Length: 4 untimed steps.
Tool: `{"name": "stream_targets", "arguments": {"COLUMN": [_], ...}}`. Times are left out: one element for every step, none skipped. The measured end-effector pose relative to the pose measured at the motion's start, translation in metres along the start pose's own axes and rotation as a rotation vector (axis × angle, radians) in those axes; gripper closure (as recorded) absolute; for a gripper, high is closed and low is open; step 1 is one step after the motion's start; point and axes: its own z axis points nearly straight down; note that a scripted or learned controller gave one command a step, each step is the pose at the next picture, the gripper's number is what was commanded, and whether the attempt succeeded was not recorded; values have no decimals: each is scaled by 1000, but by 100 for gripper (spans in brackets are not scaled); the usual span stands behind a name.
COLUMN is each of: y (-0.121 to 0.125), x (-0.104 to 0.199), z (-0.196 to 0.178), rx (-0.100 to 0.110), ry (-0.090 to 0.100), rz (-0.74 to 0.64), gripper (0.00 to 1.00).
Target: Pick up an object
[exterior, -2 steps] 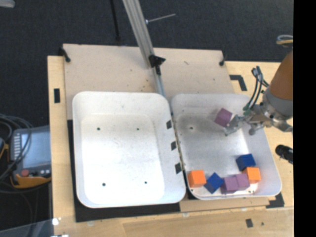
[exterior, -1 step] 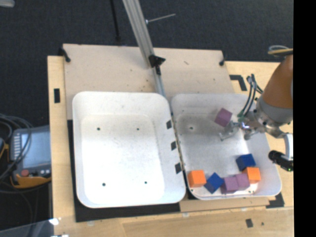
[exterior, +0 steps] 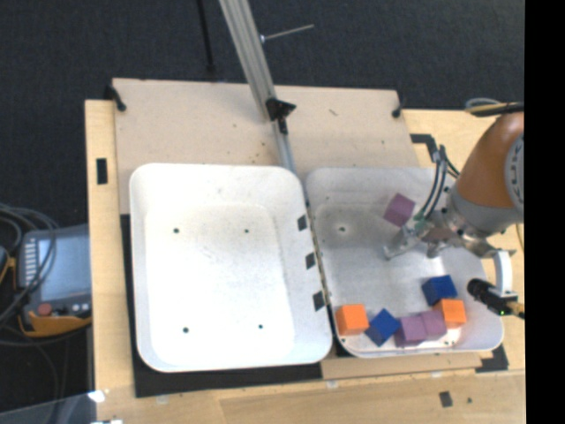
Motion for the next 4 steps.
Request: {"name": "stream_targets", "arguments": {"y": [1,10,20,21], "x": [-1,-1,1,0], "z": [-13,-75,-124,-140], "rx": [-5,-5,-4,-1], "ry": [0,1,1,3], "rz": [4,-6,-8,-10], "gripper": [100,100,100,100]}}
